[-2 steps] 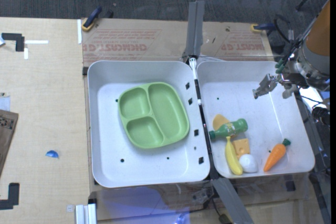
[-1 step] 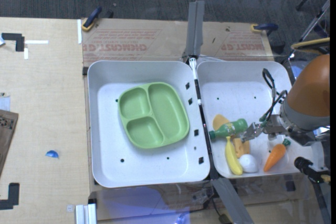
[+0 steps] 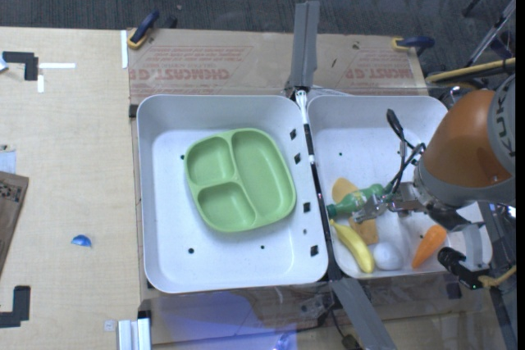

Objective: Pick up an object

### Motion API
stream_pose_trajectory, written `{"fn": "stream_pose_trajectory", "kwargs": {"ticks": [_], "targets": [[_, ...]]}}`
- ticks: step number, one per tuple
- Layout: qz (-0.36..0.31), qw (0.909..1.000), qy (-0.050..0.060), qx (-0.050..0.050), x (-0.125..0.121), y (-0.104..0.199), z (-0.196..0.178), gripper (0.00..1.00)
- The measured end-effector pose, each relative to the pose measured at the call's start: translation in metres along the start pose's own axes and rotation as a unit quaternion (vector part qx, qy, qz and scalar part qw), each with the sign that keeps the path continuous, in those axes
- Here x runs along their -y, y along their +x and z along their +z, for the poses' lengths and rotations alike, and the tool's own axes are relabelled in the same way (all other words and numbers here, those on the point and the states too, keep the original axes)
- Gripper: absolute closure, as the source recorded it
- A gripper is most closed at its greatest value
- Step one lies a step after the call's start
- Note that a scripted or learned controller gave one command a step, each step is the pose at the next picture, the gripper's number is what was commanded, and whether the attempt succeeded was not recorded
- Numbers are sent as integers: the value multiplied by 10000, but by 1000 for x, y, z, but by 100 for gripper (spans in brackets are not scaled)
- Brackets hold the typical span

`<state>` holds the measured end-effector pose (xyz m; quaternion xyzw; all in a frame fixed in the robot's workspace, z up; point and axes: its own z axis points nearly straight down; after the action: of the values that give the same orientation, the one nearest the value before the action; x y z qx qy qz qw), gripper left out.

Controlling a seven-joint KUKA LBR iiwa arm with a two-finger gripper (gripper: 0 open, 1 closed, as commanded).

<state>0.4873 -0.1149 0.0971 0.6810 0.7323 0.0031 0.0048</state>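
Note:
My gripper is low in the right bin, reaching left from the grey wrist under the orange band. It sits right at a long green object that lies across the pile of items. Under and beside it are a yellow-orange piece, a brownish piece, a yellow banana, a white egg-like ball and an orange carrot. The gripper tip overlaps the green object's right end, so the contact is hidden.
The left bin holds a green three-compartment plate. A metal divider stands between the bins at the back. Black cables hang across the right bin's middle. Cardboard lies behind the bins.

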Motion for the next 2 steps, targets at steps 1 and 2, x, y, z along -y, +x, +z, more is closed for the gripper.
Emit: {"fn": "stream_pose_trajectory", "kwargs": {"ticks": [1,2], "targets": [[-232,9997,48,-16,8,19,4,0],[-214,9998,46,-17,7,18,-4,100]]}}
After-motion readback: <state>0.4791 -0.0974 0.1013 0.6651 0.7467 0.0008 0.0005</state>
